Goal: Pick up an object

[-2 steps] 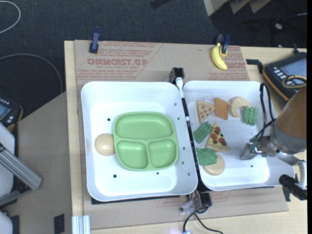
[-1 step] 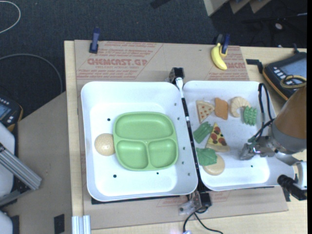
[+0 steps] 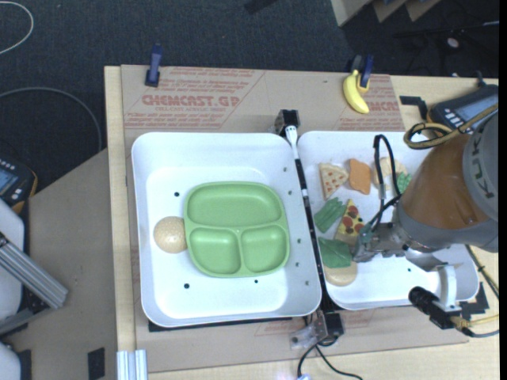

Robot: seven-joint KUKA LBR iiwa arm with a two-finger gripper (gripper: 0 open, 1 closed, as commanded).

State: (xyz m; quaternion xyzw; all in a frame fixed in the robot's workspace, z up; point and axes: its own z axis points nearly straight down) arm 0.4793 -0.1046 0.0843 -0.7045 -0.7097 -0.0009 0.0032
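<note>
6 or so small toy foods crowded along the left side of the right bin [image 3: 396,282], none of them lifted yet. Reaching into that bin from its right edge: the gripper [image 3: 364,246], low over the pile near the bin's left wall. Cannot tell whether open or closed, since wrist and cables hide the tip from above.

Likeliest target, judging by nearness: the flat green piece [image 3: 333,252], lying at the bin's front-left, just beside the gripper and touching the pale round disc [image 3: 341,275] in front of it. Farther back in the same bin: a leafy green piece [image 3: 329,212], a speckled wedge [image 3: 349,222], a pizza slice [image 3: 333,179] and an orange chunk [image 3: 360,176].

Probably light, hollow plastic or soft rubber; stiff enough to keep shape, smooth enough to slip. Not fragile. Lies flat, so offers little height to pinch; better taken across its narrow width at an exposed edge, away from the disc, with a low approach almost to the bin floor. Risk of sliding it toward the left wall instead of closing on it, or of catching a neighbour too.
</note>
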